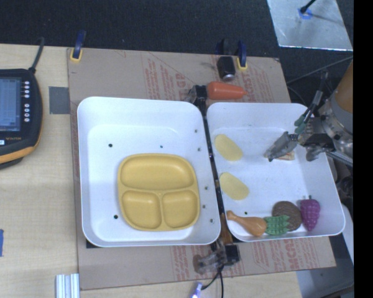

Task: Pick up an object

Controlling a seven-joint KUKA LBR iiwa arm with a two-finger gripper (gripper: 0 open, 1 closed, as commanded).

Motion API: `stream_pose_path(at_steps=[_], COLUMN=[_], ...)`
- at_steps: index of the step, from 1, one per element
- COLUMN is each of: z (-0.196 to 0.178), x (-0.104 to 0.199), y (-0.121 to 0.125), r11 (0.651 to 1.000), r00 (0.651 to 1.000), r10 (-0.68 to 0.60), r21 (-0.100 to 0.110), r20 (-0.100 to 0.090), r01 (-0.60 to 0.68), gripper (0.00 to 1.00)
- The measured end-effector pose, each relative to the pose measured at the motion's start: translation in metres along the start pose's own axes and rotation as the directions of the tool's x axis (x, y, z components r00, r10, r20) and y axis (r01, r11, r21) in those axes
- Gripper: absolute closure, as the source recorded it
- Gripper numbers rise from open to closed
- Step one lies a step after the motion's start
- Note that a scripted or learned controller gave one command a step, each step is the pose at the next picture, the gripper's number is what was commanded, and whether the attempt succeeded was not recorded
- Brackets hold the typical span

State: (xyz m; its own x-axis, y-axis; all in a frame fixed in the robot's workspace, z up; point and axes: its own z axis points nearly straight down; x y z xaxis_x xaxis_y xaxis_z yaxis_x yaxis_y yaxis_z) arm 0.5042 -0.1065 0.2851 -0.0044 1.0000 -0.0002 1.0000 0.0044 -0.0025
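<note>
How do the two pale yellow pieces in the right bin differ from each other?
The upper yellow piece lies nearer the bin's far wall; the lower yellow piece lies nearer the chicken drumstick. The upper one looks slightly smaller and rounder, the lower one a bit longer. The upper one sits level with the hand; the lower one sits below it in the view. Both are flat, pale yellow ovals close to the right bin's left wall.

the gripper (278, 153) reaches in from the right, angled down-left.

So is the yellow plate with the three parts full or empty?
Empty. The yellow divided plate lies flat in the left bin, and all three of its compartments show bare yellow bottoms with nothing in them.
</note>
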Motion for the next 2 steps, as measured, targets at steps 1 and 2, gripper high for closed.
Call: stream_pose_path(at_steps=[1, 2], z=[0.084, 0.134], x=[0.0, -0.056], y=[0.033, 0.044], r11=[1.0, 1.0], r00=[1.0, 1.0], r10=[0.0, 0.001], r21=[0.003, 0.003], r20=[0.001, 0.0], r01=[0.0, -0.001], gripper=[0.0, 0.0])
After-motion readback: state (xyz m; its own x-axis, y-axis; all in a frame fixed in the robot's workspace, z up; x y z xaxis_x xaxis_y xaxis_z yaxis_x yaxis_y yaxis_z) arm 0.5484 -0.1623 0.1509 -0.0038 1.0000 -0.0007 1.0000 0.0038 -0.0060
